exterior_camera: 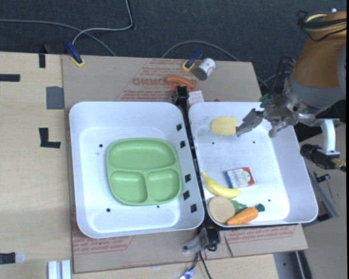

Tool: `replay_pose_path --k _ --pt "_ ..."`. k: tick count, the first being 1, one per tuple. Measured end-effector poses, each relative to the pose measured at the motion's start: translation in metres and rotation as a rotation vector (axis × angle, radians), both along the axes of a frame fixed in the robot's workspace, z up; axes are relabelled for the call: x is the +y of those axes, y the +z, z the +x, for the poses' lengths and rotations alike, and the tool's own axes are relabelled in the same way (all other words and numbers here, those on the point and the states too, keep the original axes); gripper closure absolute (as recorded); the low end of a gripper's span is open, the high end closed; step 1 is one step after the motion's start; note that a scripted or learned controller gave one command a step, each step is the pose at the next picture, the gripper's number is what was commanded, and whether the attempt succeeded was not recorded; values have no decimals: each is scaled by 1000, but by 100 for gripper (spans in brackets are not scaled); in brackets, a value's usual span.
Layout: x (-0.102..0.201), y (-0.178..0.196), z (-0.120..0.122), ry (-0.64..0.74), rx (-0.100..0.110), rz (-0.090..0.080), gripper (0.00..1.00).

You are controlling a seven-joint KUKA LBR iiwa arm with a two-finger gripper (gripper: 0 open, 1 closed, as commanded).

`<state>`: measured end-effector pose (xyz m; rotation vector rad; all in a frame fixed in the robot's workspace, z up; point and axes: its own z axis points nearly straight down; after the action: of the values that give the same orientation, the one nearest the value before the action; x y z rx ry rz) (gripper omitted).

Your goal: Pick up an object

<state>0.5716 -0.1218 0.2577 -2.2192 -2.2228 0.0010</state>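
Gripper: I see my gripper point(260, 123) over the far part of the right bin point(291, 173), fingers spread wide, nothing between them.
Potato: a pale yellow potato point(223, 125) lies just left of the nearer finger, apart from it.
Near corner: a banana point(220, 186), a round tan slice point(220, 209) and a carrot point(243, 215) crowd together.
Middle: a small carton point(239, 177) lies flat.
Left bin: I see a green tray point(143, 171) in the left bin point(87, 156).
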Motion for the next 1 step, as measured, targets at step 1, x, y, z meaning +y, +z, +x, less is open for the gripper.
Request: replay_pose_path --k 1 --pt "-42 -118 -35 -2 4 1 0"
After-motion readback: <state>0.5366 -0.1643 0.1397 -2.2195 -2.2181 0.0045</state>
